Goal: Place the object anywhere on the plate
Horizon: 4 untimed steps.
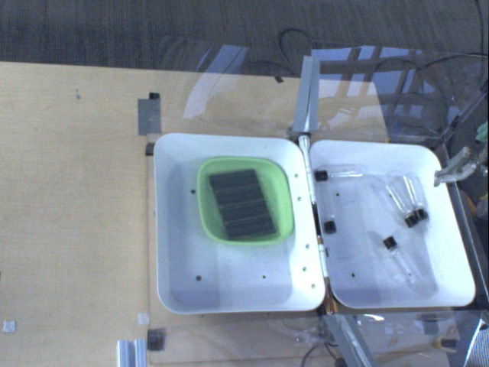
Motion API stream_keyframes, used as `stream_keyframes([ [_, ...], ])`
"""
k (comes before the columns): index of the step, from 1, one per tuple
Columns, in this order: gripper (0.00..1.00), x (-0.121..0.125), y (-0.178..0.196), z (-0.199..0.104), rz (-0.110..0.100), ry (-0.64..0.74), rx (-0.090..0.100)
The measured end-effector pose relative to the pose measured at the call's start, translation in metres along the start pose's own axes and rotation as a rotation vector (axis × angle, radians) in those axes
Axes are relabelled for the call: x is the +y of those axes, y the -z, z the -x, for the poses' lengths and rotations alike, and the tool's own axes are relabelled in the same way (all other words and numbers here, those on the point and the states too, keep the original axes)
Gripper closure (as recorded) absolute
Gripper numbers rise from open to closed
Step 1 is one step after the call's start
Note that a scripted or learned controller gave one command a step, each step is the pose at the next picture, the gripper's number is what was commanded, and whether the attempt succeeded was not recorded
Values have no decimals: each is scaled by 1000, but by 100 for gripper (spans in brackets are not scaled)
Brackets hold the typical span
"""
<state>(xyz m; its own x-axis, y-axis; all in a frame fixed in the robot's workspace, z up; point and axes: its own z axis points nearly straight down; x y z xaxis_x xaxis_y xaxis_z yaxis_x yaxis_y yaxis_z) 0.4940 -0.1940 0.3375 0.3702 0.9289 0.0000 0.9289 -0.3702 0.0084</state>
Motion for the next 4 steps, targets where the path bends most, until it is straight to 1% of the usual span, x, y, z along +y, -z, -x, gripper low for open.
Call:
stream_keyframes([
  [1,0,-14,-57,-20,-3,12,1],
  [2,0,-5,-40,4,-3,-50,-1],
  [3,0,-4,-64,5,-4,-92,0],
  [4,0,-4,34,3,3,-152,0],
])
